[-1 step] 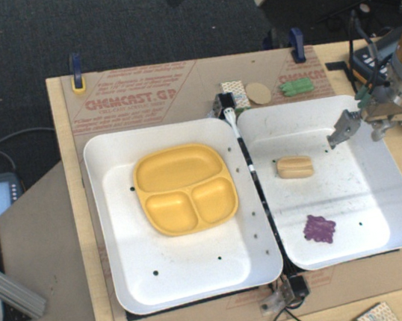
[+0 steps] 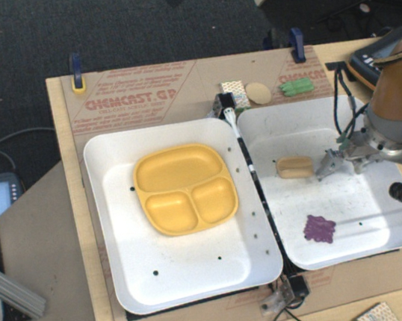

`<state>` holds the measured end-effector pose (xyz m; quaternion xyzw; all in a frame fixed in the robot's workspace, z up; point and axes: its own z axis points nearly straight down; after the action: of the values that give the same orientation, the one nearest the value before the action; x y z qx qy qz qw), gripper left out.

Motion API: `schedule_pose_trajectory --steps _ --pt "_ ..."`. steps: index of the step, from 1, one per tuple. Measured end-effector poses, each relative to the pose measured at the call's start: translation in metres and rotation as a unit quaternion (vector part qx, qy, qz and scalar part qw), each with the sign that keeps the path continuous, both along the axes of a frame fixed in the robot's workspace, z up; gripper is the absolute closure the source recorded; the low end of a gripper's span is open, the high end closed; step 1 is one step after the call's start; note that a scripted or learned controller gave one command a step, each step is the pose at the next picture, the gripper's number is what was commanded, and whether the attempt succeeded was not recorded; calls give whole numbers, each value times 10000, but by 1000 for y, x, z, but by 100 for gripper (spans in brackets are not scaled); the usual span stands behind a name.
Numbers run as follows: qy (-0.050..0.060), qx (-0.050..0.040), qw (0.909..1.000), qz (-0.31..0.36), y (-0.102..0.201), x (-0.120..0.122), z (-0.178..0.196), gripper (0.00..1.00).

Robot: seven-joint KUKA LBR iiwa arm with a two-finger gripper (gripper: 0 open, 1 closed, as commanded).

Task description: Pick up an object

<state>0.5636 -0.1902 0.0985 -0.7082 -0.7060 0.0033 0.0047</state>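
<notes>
— Tan, bread-like oblong object (image 2: 294, 167): where's it lying?
— In the right-hand shallow white bin (image 2: 306, 249), toward its upper left part, flat on the floor of the bin. The metal claw (image 2: 328, 164) of the grey arm with the orange band (image 2: 395, 99) is just beside its right end.
— Has the claw got hold of it?
— Can't tell from here; nothing shows between its tips.
— Anything else in there?
— A small purple lumpy piece (image 2: 319, 228) lower down, well apart from the claw. The left white bin (image 2: 127, 266) holds a yellow three-section plastic plate (image 2: 186, 188). On the table (image 2: 137, 90) behind the bins lie a round beige thing (image 2: 258, 93) and a green one (image 2: 297, 88).
</notes>
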Motion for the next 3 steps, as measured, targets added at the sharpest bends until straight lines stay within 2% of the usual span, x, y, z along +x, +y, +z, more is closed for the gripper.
schedule_pose_trajectory --steps 1,2,3 --pt "-95 -21 9999 36 25 53 -11 0" --pt "-119 -21 9999 43 87 84 -10 0" --pt "-97 -23 10000 -2 36 73 -11 0"
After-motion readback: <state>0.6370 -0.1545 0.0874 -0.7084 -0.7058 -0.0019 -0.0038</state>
